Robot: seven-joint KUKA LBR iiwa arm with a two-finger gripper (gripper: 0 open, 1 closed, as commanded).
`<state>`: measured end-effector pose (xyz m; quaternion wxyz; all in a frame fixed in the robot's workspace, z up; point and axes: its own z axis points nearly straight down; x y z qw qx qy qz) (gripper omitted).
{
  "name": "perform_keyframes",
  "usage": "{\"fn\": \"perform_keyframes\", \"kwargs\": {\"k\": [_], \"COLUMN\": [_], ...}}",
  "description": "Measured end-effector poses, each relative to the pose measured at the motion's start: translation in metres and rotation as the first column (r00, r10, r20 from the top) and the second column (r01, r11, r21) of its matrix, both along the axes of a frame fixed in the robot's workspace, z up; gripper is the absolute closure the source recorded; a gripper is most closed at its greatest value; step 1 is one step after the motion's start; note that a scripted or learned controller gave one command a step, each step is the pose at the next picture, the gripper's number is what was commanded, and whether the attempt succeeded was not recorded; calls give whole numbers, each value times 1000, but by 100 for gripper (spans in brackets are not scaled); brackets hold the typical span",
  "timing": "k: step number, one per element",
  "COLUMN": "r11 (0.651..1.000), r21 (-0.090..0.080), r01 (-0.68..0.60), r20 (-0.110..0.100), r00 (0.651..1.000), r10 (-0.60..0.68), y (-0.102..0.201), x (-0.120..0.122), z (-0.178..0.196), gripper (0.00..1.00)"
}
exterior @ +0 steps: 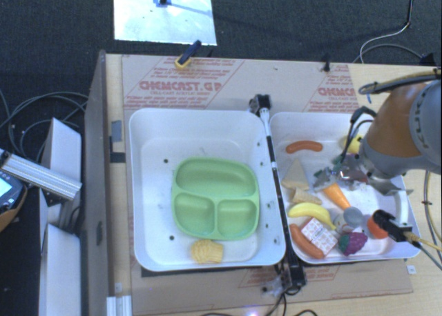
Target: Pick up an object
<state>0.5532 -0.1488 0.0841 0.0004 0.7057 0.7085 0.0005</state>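
"CHEMCAST GP", red, on bench sheet (181, 87)

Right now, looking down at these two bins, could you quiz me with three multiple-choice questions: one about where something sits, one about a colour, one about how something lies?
1. Where is the green divided plate?
A. In the left bin
B. In the right bin
C. On the floor

2. What colour is the carrot in the right bin?
A. Blue
B. Orange
C. White

3. How does the sausage lie?
A. Standing on end
B. Inside the plate
C. Flat on the bin floor, apart from the other toys

Answers: 1 A, the plate rests in the left bin above a yellow corn piece. 2 B, it is plainly orange. 3 C, it lies flat near the bin's far wall with bare white around it.
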Motion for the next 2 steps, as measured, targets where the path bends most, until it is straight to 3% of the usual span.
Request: {"fn": "perform_keyframes", "kwargs": {"k": [1, 2], "r11": [1000, 1000], "r21": [0, 1], "r01": [0, -1], "r20": [1, 2], "r00": [1000, 1000], "r10": [0, 1], "y": [-1, 89], "x": [1, -35], "z": [11, 101], "gripper": [100, 100]}}
